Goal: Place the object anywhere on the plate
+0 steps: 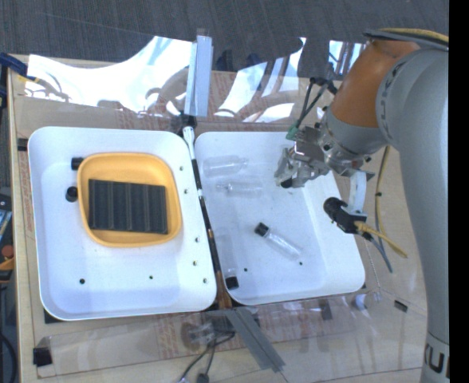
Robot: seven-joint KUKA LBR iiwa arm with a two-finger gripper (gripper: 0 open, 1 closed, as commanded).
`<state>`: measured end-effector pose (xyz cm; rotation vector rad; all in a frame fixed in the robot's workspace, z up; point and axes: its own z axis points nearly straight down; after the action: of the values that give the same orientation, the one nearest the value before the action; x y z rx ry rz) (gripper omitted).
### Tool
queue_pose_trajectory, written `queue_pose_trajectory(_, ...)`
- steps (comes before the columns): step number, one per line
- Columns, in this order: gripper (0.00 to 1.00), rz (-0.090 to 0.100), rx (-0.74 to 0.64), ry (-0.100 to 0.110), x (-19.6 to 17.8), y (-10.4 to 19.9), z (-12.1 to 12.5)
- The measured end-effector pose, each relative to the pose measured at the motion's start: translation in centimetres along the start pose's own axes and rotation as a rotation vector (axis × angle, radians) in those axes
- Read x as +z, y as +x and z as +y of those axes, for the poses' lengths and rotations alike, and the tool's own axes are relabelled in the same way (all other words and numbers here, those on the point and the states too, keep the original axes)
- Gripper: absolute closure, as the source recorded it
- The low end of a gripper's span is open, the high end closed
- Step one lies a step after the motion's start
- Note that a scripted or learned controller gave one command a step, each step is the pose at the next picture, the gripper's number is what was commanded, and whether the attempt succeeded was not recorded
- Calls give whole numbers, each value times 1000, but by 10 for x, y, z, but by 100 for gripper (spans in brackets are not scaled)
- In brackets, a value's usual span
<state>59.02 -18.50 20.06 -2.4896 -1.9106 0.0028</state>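
A yellow plate [131,171] with a dark ridged centre lies in the left white bin [67,278]. In the right white bin [330,274], a small clear tube with a black cap [275,240] rests near the middle. Two clear plastic pieces lie at the bin's far left part, one [223,166] above the other [239,188]. My gripper [289,177] hangs over the far right part of the right bin, up and to the right of the capped tube and right of the clear pieces. I see nothing between its tips.
A raised divider [201,206] separates the two bins. Crumpled foil and cables [163,78] lie behind the bins. A small black block [231,282] sits at the right bin's near left corner. The arm's bulk [402,102] stands over the bench's right side.
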Motion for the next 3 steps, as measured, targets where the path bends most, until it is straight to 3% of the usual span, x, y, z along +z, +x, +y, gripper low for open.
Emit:
queue_pose_trajectory(1,100,-2,-239,-3,-52,24,-7)
queue_pose_trajectory(2,100,-1,-551,2,-17,46,6)
queue_pose_trajectory(3,0,-1,-551,1,-18,45,6)
